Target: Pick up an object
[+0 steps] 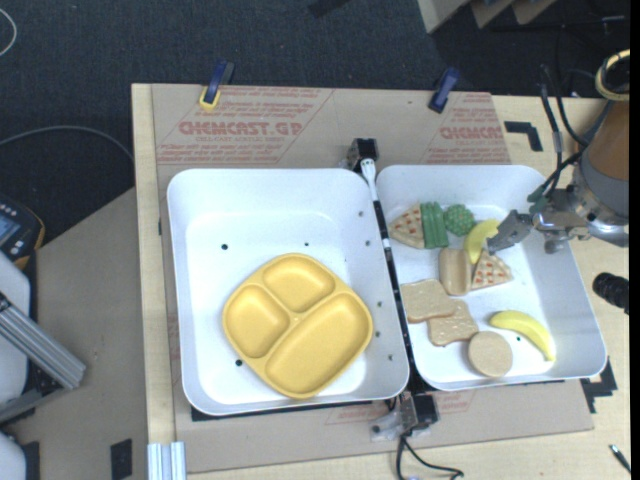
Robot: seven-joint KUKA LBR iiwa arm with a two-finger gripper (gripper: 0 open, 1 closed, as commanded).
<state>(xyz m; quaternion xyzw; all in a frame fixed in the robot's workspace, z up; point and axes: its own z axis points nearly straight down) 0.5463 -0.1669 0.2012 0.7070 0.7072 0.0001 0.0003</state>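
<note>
Left bin (pixel 190 268): held a yellow divided plate (pixel 297 323), lying flat.
Right bin (pixel 580 313): held toy food crowded toward its left half.
Pizza slice (pixel 490 271): lay mid-bin, just below the gripper's tip, beside a yellow piece (pixel 480 236).
Banana (pixel 525 330): lay lower right, well apart from the gripper.
Gripper (pixel 512 230): reached in from the right, low over the food; whether it was clenched or released could not be told.

Both bins white: left bin (pixel 190 228), right bin (pixel 570 308). Divided plate (pixel 296 324) yellow. Banana (pixel 525 330) yellow, broccoli (pixel 445 222) green, bread slices (pixel 440 310) tan, pizza wedge (pixel 488 271) tan w/ red dots. Bench board (pixel 330 128) light brown w/ red lettering. Arm (pixel 606 163) grey w/ orange band.
</note>
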